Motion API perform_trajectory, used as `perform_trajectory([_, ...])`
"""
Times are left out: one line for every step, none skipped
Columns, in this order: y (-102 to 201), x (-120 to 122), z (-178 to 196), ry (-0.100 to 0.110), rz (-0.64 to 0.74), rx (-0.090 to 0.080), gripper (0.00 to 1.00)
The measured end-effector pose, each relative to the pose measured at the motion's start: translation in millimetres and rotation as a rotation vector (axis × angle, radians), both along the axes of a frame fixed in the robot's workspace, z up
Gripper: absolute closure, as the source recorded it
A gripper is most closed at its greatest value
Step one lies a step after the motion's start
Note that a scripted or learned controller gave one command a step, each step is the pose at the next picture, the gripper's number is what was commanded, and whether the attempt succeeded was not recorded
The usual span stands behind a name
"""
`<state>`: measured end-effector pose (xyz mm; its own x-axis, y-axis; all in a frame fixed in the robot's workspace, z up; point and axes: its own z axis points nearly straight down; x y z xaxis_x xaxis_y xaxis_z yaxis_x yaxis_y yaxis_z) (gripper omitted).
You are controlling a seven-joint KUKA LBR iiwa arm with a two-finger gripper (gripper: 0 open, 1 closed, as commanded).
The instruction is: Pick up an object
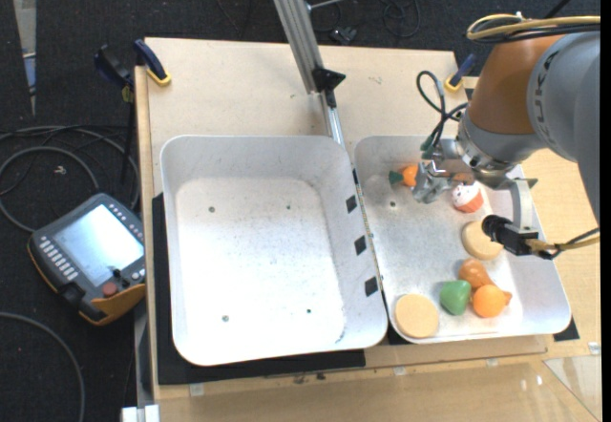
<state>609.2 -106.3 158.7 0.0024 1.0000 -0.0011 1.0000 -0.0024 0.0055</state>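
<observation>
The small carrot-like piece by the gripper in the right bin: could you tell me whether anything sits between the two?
Nothing visible does. The carrot-like piece lies on bare bin floor just left of the gripper; the other items lie further right or nearer the front rim of the right bin.
</observation>
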Motion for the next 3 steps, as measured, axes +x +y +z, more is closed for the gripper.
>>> perform_trajectory([1,1,43,0.0,0.005,0.0,1.0])
perform_trajectory([0,0,83,0.005,0.005,0.0,1.0])
perform_trajectory([40,-16,82,0.007,0.009,0.002,1.0])
